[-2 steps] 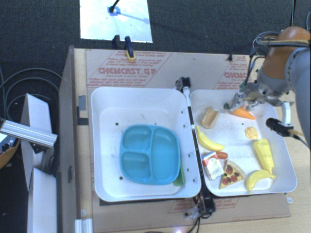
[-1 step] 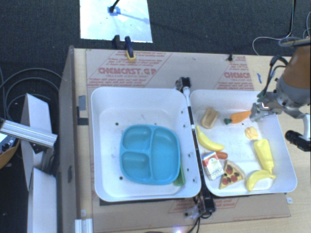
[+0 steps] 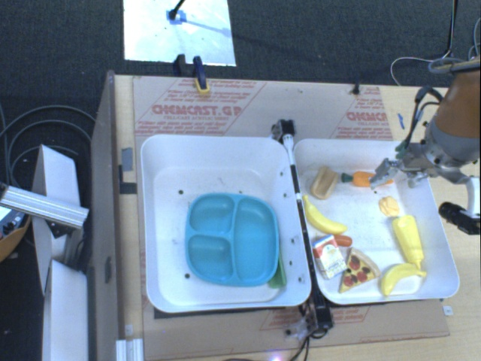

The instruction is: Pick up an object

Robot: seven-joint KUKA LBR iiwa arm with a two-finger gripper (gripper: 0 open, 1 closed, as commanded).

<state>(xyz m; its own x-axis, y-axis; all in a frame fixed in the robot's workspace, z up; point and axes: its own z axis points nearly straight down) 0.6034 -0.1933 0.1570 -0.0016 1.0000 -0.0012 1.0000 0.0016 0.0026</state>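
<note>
The arm's tool [image 3: 383, 173] hangs over the right white bin [image 3: 443, 277], just beside a small orange toy carrot [image 3: 361, 177]; whether it is open or closed, I cannot tell. A blue divided plastic plate [image 3: 229, 239] lies in the left bin.

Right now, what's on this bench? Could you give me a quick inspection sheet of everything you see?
Surface: bench with printed board bearing left bin and right bin.
Job's things: right bin holds banana, second banana, yellow bottle, pizza slice, small carton, carrot, bread piece, pale shell-shaped item.
Clutter: blue divided plate in left bin.
Grippers: tool at the right bin's far right, near the carrot; fingers unclear.
Cables: loops on the floor at left; thin wires by the arm.
Surroundings: dark carpet, white sheet.
</note>
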